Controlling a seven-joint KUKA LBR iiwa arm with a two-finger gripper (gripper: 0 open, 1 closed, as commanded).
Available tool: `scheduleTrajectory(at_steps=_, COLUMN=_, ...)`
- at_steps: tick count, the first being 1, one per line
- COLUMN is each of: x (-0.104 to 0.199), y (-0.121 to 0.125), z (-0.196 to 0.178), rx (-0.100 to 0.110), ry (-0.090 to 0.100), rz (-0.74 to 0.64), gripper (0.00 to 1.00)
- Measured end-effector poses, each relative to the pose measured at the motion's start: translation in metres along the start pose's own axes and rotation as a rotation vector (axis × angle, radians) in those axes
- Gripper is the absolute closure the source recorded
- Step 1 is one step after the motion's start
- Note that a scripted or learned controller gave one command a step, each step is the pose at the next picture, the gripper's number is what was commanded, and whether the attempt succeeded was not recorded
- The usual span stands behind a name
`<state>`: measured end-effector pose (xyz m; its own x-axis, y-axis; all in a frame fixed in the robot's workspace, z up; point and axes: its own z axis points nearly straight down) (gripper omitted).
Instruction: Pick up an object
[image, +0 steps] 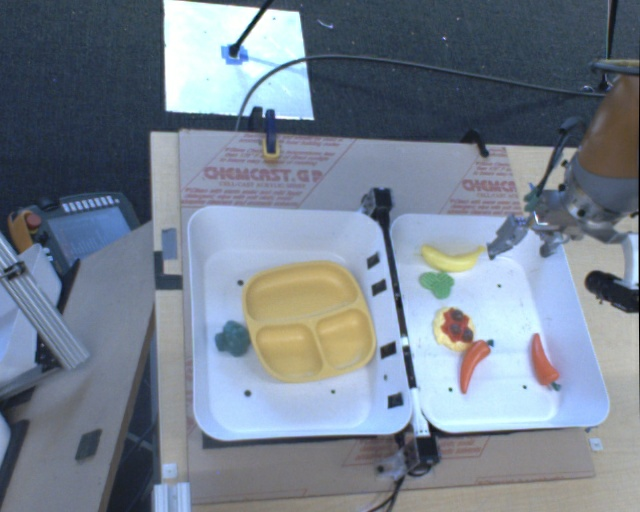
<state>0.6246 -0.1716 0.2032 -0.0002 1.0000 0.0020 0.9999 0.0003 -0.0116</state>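
Pincer: my two-finger pincer (528, 232) hangs over the back right part of the right-hand shallow white plastic bin (575, 320). One grey finger (503, 240) slants down to the left and another short one (550, 245) shows to its right, with a clear gap between them, so I read it as spread apart. Nothing sits between the fingers.

Touch: the left fingertip ends just beside the right end of the yellow toy banana (450, 259); I cannot tell whether it touches it.

Task things, placed from the banana: the banana lies near the back of the right bin. A small green leafy toy (436, 284) lies just in front of it. A round yellow toy with red topping (455, 327) lies further forward. A red chilli-shaped toy (473, 364) lies in front of that, and a second red pepper-shaped toy (544, 361) lies well to the front right.

Arm: my grey arm with its orange band (612, 140) comes in from the right, above the wrist, which sits at the bin's back right.

Left bin (205, 300): it holds a yellow three-compartment plastic tray (305, 320) and a dark green broccoli-like toy (233, 339) just left of the tray.
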Motion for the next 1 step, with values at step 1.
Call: scheduleTrajectory(at_steps=1, x=0.0004, y=0.0028, z=-0.0080, rx=-0.013, ry=-0.002, rz=-0.003, gripper=0.00)
